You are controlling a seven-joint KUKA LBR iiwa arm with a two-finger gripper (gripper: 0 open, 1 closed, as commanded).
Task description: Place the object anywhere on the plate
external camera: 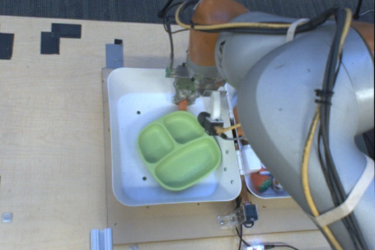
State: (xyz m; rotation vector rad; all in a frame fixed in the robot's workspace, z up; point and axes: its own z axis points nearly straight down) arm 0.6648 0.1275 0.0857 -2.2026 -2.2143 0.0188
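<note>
Two white bins (117, 143) on wooden bench (47, 143)

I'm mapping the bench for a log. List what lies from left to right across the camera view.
Black markers on the bench → left white bin → green divided plate → gripper at the bin's far edge → right bin with small colourful objects → the grey arm.

I count two white bins (117, 143) on the bench (53, 143), the right one mostly hidden under the arm (293, 114). One green plate (179, 151) sits in the left bin, and it has three compartments. I see one arm with one orange band (211, 26). In the right bin I can make out a small cluster of colored objects (266, 181), too hidden to count.
</note>
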